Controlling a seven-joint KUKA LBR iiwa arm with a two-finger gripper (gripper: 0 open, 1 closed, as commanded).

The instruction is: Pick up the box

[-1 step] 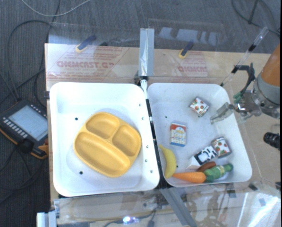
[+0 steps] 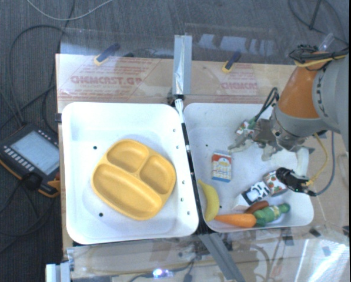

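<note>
The box (image 2: 221, 166) is small, white and blue with a red and yellow label. It lies flat in the right bin (image 2: 210, 119), near that bin's left side. My gripper (image 2: 253, 148) hangs over the middle of the same bin, to the right of the box and slightly farther back. Its fingers are spread, with nothing between them, so it is open. A gap of bare bin floor separates it from the box.
Along the right bin's front lie a banana (image 2: 209, 200), a carrot (image 2: 237, 220), a green bottle (image 2: 273, 212) and a black-and-white carton (image 2: 257, 191). In the left bin (image 2: 75, 122) sits a yellow divided plate (image 2: 134, 178). A teach pendant (image 2: 28, 154) lies off the bench at left.
</note>
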